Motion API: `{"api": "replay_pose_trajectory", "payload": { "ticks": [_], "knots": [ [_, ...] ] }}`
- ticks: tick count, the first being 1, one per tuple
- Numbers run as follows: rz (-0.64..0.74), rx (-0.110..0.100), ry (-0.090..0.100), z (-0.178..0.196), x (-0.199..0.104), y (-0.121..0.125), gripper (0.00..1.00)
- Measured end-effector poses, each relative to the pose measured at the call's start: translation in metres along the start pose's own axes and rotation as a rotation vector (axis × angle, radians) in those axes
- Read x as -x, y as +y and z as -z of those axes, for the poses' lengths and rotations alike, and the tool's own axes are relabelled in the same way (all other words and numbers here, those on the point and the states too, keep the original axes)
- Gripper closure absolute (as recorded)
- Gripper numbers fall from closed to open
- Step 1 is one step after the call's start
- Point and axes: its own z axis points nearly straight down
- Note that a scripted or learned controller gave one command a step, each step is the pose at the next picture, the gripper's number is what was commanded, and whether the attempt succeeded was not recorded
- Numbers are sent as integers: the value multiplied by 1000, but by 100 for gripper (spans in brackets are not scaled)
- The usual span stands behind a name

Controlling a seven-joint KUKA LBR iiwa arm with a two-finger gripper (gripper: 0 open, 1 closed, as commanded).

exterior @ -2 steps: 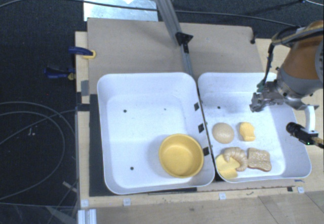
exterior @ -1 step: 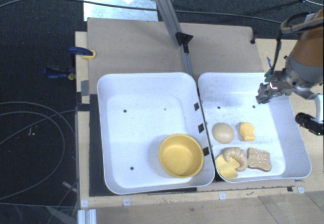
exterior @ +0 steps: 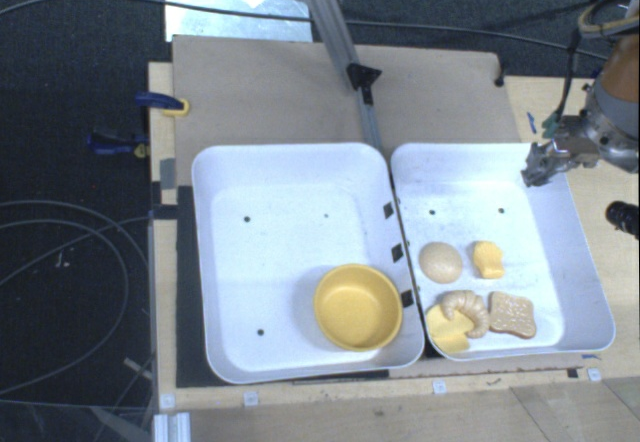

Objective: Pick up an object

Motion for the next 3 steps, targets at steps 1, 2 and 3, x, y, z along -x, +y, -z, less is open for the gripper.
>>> {"api": "replay_pose_trajectory", "payload": {
  "ticks": [1,2,3],
  "knots": [
    [5,-4,3,6,-49,2,100],
    [6,-4,4,12,-104,-2,100],
    [5,-6,4,1,-150,2,100]
  ]
}}
